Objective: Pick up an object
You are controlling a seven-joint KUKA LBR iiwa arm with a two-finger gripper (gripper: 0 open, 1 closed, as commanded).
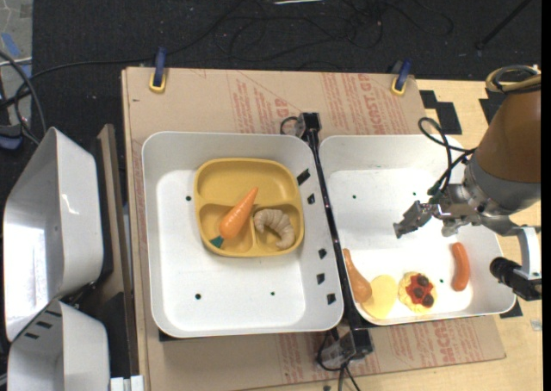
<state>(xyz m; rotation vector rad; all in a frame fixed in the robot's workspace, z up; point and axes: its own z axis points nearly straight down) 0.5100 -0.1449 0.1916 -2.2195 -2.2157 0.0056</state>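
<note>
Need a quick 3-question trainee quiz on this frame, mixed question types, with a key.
1. True or false: the carrot lies in the yellow divided plate in the left bin.
2. Which thing shares the plate with the carrot? A) sausage B) shrimp C) tart
3. Fill in: the gripper hangs over the ____ bin.

Key
1. True.
2. B, the shrimp. The sausage and the fruit tart lie along the near edge of the right bin.
3. Right; it is above bare floor, apart from the food.
</note>
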